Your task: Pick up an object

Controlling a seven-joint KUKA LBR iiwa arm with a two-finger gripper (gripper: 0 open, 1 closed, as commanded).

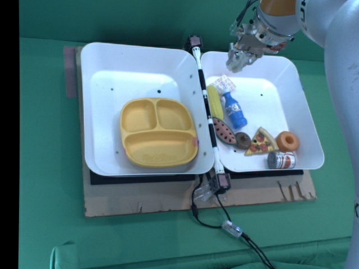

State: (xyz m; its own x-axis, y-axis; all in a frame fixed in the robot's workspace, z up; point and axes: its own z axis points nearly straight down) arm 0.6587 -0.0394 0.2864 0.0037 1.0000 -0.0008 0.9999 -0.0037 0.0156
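So the gripper is up over the far left corner of the right bin, hanging above the bin floor with nothing between its fingers, and from this angle I honestly can't tell if it's spread or pressed together. All the pickable stuff sits lower down in that same bin. There's a corn cob lying right along the left wall, with a blue bottle just beside it, white cap end pointing up toward the gripper. Below those, a watermelon slice leans near the divider, touching or nearly touching a little chocolate donut. Next over is a pizza slice, then an orange donut near the right wall, and a small can on its side at the front edge. The left bin just has a yellow divided plate sitting flat toward its front right. Cables trail off the front of the cardboard base.
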